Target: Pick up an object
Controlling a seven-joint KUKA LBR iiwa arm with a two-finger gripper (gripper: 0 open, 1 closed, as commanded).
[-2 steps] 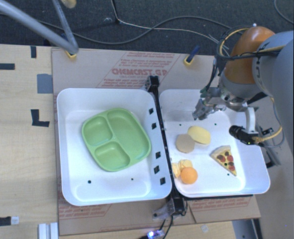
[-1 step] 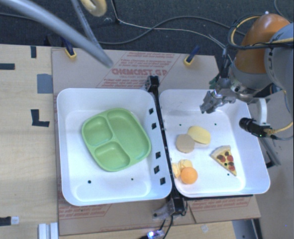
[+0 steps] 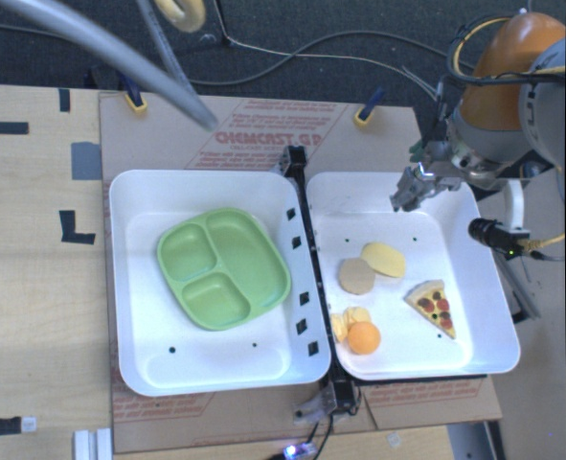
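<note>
Several toy foods lie loose in the right bin [image 3: 474, 348], any one ready for picking: a yellow piece [image 3: 386, 259] touching a tan disc [image 3: 356, 277], a pizza slice [image 3: 432, 307] to their right, an orange ball [image 3: 363, 338] nearest. The pincer [image 3: 407, 192] hovers above the bin's far edge, holding nothing; its spread cannot be told. A green divided plate [image 3: 225, 266] sits in the left bin [image 3: 129, 257].

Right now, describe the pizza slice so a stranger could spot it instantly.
Look in the right bin, the one without the green tray. The pizza slice lies near its right wall, a small triangle with red dots, unlike the rounded food pieces to its left.
</note>
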